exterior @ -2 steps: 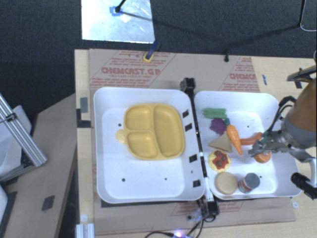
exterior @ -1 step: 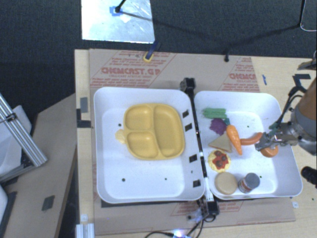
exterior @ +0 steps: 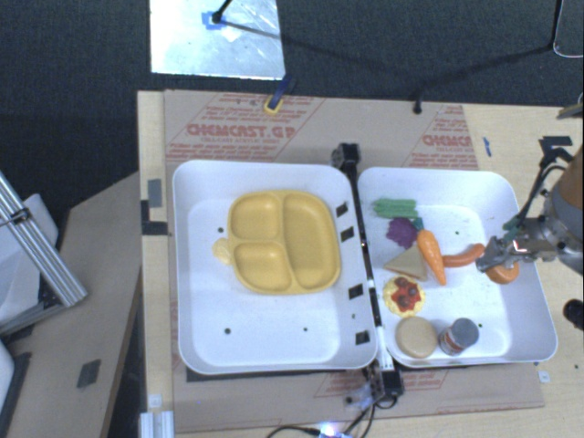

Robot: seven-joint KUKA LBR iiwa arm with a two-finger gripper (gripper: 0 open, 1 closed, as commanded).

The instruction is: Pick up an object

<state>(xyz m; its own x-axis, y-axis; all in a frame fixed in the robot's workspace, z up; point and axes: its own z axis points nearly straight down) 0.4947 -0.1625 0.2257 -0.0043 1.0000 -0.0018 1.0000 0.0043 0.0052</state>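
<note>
My gripper point(exterior: 500, 255) sits low over the right side of the right bin point(exterior: 534, 336), reaching in from the right edge of the scene. Whether it is open, closed or gripping cannot be determined here: the tip is small and blurred, and it overlaps two items. No item can be confirmed as held.

The candidate objects all lie in the right bin. An orange round piece point(exterior: 504, 274) sits directly under the gripper tip, touching or just below it. A sausage point(exterior: 461, 256) lies immediately to the left, its right end meeting the gripper. Further left are a carrot point(exterior: 431, 255), a purple piece point(exterior: 401, 233), a green piece point(exterior: 394, 208) at the far side, and a tan wedge point(exterior: 408, 263). Nearer the front lie a small pizza point(exterior: 403, 293), a bun point(exterior: 416, 338) and a can point(exterior: 457, 336).

The left bin point(exterior: 196, 336) holds a yellow divided plate point(exterior: 278, 242), well apart from the gripper.

Assessment: the low position at the right cluster suggests a grasp attempt on the sausage end or the orange round piece. The two items touch, so I may catch both or push one aside.
</note>
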